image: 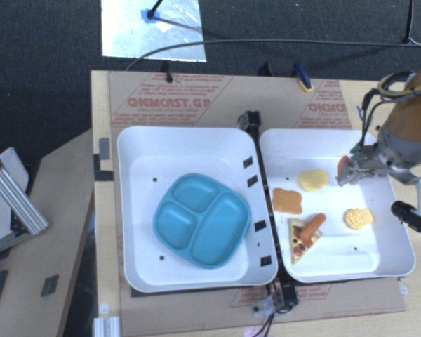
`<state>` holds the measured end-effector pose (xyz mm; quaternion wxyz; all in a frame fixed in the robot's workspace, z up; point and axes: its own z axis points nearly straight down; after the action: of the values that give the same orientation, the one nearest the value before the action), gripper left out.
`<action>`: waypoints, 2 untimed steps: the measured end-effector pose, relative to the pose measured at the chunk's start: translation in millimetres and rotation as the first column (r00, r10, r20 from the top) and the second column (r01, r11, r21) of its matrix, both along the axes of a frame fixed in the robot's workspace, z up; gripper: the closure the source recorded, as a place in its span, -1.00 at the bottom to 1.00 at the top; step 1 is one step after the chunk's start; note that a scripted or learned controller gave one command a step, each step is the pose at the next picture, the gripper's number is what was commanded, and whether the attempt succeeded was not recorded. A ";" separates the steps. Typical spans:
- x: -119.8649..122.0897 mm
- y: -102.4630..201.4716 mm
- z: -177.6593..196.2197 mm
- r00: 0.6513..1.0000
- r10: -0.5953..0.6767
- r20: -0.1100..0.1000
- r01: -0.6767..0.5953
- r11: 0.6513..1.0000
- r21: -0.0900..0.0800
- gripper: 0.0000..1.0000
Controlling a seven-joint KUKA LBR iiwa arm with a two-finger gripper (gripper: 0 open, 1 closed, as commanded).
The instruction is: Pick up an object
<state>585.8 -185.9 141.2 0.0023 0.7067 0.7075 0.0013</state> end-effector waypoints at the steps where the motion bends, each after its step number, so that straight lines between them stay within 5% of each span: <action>1: 3.3 -3.2 64.7 1.000 0.003 0.003 -0.003 1.000 -0.001 1.00; 2: 4.3 -3.3 72.2 1.000 0.004 -0.002 -0.004 1.000 0.001 1.00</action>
<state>590.1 -189.1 213.4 0.0015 0.7053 0.7089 0.0008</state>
